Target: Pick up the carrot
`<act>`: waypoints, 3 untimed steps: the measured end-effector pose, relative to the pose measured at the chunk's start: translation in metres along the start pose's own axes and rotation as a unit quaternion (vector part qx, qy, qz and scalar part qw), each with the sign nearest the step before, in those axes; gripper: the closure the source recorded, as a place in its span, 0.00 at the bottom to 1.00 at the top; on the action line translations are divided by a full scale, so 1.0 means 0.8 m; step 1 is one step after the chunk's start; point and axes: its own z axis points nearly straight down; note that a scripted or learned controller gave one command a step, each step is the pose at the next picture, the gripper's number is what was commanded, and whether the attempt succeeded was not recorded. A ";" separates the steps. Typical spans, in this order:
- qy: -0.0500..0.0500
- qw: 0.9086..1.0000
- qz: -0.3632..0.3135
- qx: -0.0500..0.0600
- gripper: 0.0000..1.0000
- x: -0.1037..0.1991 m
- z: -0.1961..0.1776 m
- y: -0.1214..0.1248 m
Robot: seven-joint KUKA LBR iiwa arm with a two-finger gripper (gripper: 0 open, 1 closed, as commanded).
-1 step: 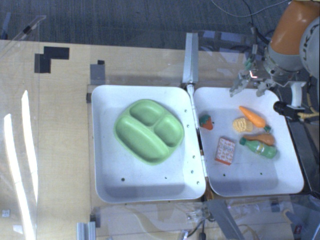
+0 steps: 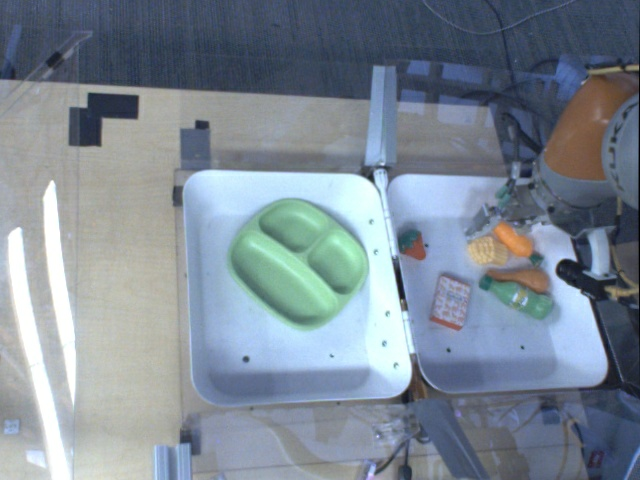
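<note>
Carrot (image 2: pixel 512 238) is seen in right bin (image 2: pixel 500 368), corn cob (image 2: pixel 486 251) touching at 8 o'clock. Tool (image 2: pixel 500 211) is poised just at carrot's 11 o'clock; its spread cannot be told.

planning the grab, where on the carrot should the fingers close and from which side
Grip the carrot across its orange middle, probably coming straight down from above. It lies flat, slanted in the right bin, and the corn crowds its lower left side while the bottle sits just below, so a top approach with fingers across the narrow width looks least likely to catch neighbours. The gripper is already beside it.
</note>
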 end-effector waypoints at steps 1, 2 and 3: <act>0.003 0.997 -0.077 0.006 0.00 -0.035 0.029 -0.012; 0.002 0.997 -0.078 0.003 1.00 -0.035 0.013 -0.008; 0.004 0.999 -0.048 0.008 1.00 0.132 -0.114 0.029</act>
